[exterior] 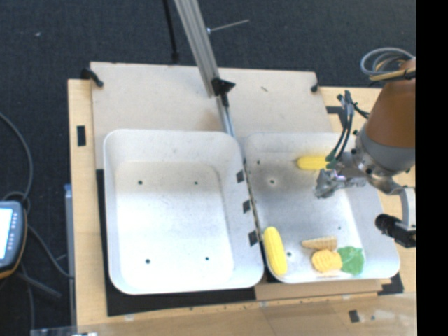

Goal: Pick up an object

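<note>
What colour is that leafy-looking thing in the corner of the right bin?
Green, seen in the camera view.

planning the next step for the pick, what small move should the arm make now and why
Probably a short shift toward the small yellow piece at the far side of the right bin, then down onto it. The gripper sits just beside and nearer than that piece, with nothing seen held. The other items, a yellow corn cob, a tan piece and a green piece, lie farther off along the near wall.
</note>
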Robot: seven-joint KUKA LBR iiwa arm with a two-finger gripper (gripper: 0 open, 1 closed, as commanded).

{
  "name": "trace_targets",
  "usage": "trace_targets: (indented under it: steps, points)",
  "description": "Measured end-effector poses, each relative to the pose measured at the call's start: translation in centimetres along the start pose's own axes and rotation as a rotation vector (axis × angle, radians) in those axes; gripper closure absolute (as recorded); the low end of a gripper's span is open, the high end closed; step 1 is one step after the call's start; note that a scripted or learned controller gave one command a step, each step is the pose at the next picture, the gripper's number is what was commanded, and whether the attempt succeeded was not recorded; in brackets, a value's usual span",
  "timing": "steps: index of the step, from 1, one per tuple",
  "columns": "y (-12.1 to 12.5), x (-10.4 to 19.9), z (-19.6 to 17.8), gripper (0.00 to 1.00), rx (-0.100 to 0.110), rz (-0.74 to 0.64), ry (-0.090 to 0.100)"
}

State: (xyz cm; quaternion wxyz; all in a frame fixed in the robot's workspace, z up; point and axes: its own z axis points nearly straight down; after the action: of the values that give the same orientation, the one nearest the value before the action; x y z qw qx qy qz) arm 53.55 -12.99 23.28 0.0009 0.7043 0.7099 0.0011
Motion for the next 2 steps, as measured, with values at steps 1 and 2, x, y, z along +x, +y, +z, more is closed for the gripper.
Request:
trace_targets:
  steps: [1,2]
  points:
    - [1.2,5.0,0.9,1.0,0.003,0.002,0.0]
    - [1.8,10.6,1.1,1.0,0.003,0.001,0.001]
